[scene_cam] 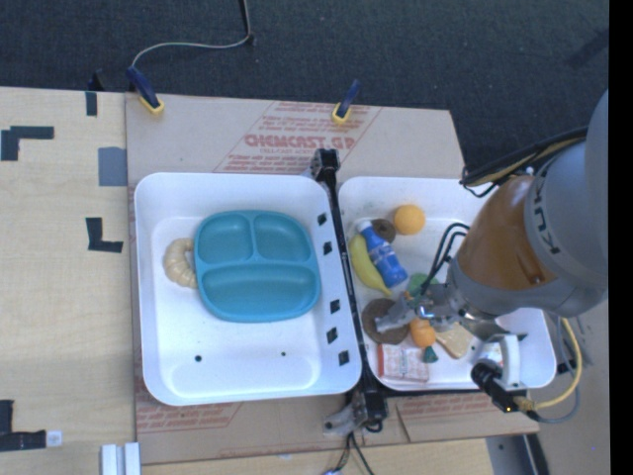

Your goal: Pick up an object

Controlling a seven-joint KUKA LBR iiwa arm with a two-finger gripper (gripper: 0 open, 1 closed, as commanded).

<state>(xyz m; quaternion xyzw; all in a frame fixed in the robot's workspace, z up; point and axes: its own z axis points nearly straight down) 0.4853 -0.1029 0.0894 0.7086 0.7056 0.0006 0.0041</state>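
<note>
a: where's the arm (534,236) right now?

b: it comes in from the right and bends down over the right bin (450,188). the gripper (420,315) sits low in that bin, in among the clutter near its middle.

a: are the jaws clenched or released?

b: i cannot tell. the wrist and the objects around it crowd that spot, and nothing is clearly seen caught between them.

a: what lies around it?

b: a small orange piece (423,333) just below the gripper, touching or nearly so. a brown round item (381,321) just to its left. a yellow banana (364,263) lies along the bin's left wall, with a blue bottle (383,254) across it, its white cap pointing up-left. an orange ball (407,219) sits near the top of the bin, apart from the gripper. a flat printed card (404,364) with red marks rests at the bin's lower edge, and a tan piece (454,341) is beside the small orange one.

a: and the other bin?

b: the left bin (158,265) carries a blue divided plate (257,266), with a pale beige item (179,261) tucked against its left edge. both bins sit on cardboard (287,137) on the counter (49,265).
</note>
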